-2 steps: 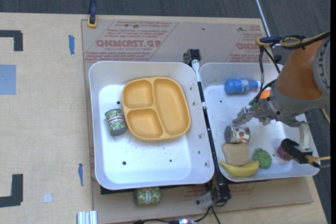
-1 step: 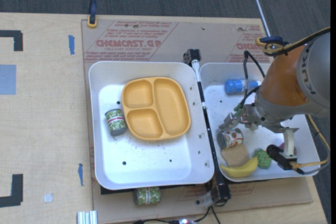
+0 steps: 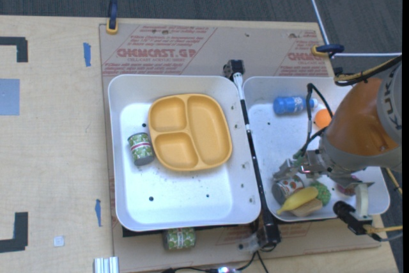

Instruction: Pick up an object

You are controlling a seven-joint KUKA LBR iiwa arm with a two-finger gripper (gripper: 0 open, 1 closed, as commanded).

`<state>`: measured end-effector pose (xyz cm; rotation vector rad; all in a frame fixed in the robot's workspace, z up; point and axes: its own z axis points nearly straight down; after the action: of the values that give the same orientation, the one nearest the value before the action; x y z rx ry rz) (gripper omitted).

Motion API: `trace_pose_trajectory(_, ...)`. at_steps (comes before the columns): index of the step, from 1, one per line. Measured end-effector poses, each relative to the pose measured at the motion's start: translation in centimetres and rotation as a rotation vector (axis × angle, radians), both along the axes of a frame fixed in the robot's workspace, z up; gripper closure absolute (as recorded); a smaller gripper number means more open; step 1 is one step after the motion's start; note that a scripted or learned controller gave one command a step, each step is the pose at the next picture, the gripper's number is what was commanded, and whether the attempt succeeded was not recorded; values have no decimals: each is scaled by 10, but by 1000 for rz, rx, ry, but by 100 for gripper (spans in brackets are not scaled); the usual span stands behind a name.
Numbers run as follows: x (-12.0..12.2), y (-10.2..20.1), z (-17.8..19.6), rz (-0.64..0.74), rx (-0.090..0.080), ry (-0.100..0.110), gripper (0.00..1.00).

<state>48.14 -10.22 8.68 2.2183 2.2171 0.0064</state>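
Arm (image 3: 370,128): I am seeing it reaching in from the right, its orange band sitting over the right bin (image 3: 268,137).
Gripper (image 3: 299,169): it is hovering low in the right bin's near part, just above a cluster of objects; I cannot tell how the jaws are standing.
Cluster: a yellow banana (image 3: 297,199), a small can (image 3: 285,187) and a green item (image 3: 322,192) are lying together by the bin's near wall.
Far end: a blue bottle (image 3: 287,105) is lying near the far wall, with an orange ball (image 3: 323,117) just to its right.
Left bin (image 3: 185,201): it is holding a yellow divided plate (image 3: 190,132), with a green-labelled can (image 3: 140,148) touching the plate's left edge.
Bench: another can (image 3: 179,238) is lying outside, just beyond the left bin's near wall.
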Motion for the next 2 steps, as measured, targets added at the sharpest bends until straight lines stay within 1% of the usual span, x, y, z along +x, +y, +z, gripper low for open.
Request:
trace_pose_trajectory(1, 2, 0, 11, 0, -2, -7, 100)
trace_pose_trajectory(2, 36, 86, 98, 3, 2, 4, 100)
